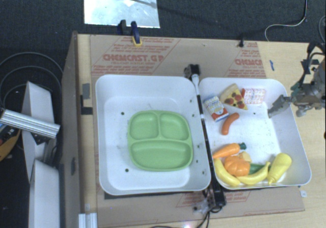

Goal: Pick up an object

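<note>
Dark carpet surrounded the table [168,51]. Toy foods, a sausage [229,123] among them, lay in the right bin [298,143]; the hand [285,103] hovered at its right rim, state indiscernible.

Glossy white plastic bins [153,85]; matt green plastic tray [160,140]; brown cardboard underlay [168,53].

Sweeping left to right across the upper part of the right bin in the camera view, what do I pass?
Small carton → pizza slice → clear wrapped packet → gripper at the bin's right rim.
</note>
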`<state>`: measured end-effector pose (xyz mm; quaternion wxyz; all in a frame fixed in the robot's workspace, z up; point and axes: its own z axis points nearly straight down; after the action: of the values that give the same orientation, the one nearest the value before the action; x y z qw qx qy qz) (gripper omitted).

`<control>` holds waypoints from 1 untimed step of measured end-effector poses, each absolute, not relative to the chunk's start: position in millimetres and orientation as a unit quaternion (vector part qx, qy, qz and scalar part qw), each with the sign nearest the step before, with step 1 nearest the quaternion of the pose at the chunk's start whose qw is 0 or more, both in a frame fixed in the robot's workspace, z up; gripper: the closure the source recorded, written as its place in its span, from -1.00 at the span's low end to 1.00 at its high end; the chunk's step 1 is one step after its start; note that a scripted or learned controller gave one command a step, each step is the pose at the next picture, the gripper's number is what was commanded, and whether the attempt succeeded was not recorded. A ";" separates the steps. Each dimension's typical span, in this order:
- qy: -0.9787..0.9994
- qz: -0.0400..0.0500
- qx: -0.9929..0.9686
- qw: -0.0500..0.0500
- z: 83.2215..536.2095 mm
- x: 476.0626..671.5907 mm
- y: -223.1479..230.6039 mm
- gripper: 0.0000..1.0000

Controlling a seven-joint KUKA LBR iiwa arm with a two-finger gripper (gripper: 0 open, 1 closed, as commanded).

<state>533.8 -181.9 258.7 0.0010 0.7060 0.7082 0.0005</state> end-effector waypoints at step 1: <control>0.711 0.001 0.703 -0.001 158.1 600.1 -134.3 -1.00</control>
<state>600.1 -134.3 158.1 -0.0007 0.7035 0.7107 0.0007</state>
